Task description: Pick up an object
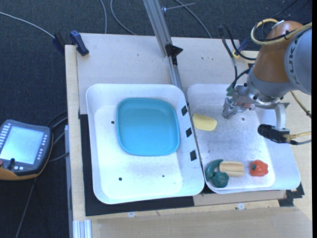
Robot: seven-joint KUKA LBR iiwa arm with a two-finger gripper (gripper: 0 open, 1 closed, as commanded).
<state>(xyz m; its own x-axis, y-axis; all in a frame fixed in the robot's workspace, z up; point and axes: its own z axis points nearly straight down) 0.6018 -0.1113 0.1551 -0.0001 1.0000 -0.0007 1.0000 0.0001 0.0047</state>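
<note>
Objects for picking lie in the right white bin (292, 168); the left white bin (99, 148) carries a square turquoise plastic plate (147, 126) near its middle. Moving right, you see a pale yellow rounded piece (204, 122) at the right bin's left edge. Along its near edge sit a dark green vegetable-shaped toy (217, 173), touching a tan cylindrical block (232, 168), then a red pepper-shaped toy (258, 168). Your claw (232, 108) hangs above the bin's far part, gripping nothing; you cannot tell its opening.
</note>
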